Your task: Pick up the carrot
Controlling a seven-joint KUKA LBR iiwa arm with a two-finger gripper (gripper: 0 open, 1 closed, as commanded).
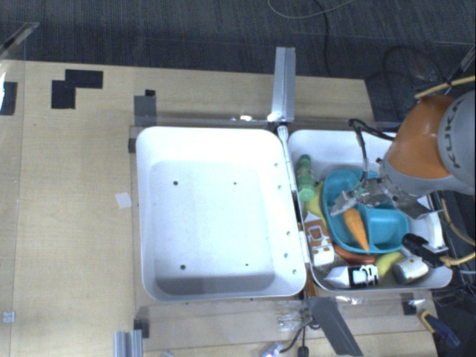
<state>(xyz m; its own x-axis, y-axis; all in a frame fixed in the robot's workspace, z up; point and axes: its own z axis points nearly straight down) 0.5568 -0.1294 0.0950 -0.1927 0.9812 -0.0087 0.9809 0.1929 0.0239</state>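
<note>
Carrot in the right bin, gripper just above it.

The carrot [358, 227] is seen inside a blue bowl [373, 225]; the gripper [355, 198] state cannot be told. No writing can be read.

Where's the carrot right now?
The carrot lies in the right bin, resting in a blue bowl, just below the claw.

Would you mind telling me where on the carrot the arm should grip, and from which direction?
Probably the thick upper half of the carrot, approached from above. It lies lengthwise in the blue bowl, tapering toward the view's bottom, with a blue block close on its right, so the jaws should span its width.
</note>
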